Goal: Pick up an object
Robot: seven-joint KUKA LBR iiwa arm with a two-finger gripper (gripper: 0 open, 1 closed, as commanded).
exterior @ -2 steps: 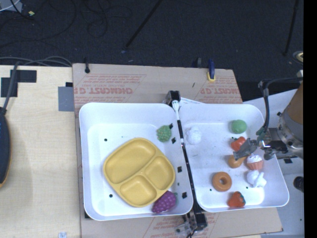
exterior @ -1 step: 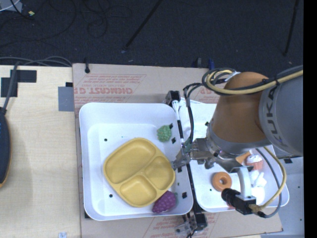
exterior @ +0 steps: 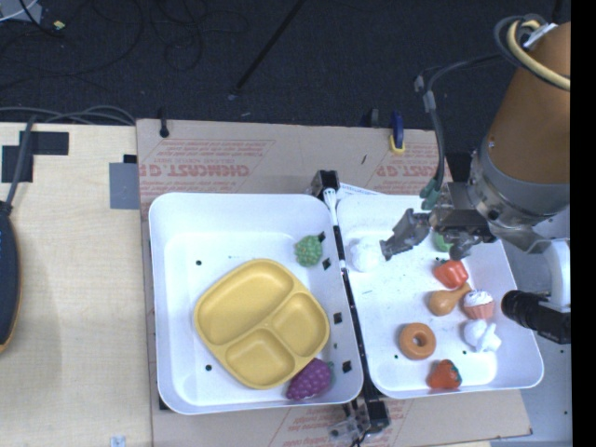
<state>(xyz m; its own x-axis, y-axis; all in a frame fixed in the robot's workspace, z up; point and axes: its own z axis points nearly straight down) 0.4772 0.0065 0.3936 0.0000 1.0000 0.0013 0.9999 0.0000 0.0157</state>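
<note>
Hand [exterior: 407,234] is hovering over right bin [exterior: 521,375], jaws reading spread, gripping nothing. White object [exterior: 365,254] is lying at its 8 o'clock against the divider wall; fingers risk striking that wall and skidding off.

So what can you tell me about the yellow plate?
The yellow plate is a smooth, plastic-looking tray with rounded corners and a raised rim. Ridges split it into three compartments: one big one along its upper left and two smaller ones on the lower right. It lies flat, turned at a slant, in the left bin. The purple grapes sit right against its lower corner. The green toy is near its upper edge, but apart from it.
</note>
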